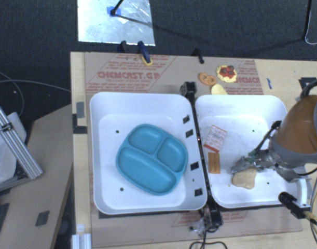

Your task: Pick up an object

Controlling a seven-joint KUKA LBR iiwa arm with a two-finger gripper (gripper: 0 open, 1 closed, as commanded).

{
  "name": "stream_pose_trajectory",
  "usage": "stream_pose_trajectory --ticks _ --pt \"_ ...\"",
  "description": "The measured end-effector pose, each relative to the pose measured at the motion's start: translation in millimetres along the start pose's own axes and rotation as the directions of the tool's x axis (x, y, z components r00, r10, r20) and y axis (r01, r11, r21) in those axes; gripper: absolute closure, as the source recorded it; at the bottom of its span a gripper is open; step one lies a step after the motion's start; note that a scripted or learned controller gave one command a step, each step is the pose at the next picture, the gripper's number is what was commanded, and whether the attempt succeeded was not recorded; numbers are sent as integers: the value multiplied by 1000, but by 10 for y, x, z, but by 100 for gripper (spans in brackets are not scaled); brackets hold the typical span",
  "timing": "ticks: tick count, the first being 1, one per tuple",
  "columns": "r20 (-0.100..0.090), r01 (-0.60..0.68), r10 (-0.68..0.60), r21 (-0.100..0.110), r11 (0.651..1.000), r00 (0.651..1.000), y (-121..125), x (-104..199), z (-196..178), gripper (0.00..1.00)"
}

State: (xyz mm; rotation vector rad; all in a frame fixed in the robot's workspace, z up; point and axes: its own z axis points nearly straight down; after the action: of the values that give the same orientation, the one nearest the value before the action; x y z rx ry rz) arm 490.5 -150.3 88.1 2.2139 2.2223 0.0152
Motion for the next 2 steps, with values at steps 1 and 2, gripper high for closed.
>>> stream_pose_trajectory --ticks 1,2 --pt "0 0 0 -1 1000 1000 3 -407 -6 0" --pt "0 2 -2 7 1000 1000 205 -552 5 0"
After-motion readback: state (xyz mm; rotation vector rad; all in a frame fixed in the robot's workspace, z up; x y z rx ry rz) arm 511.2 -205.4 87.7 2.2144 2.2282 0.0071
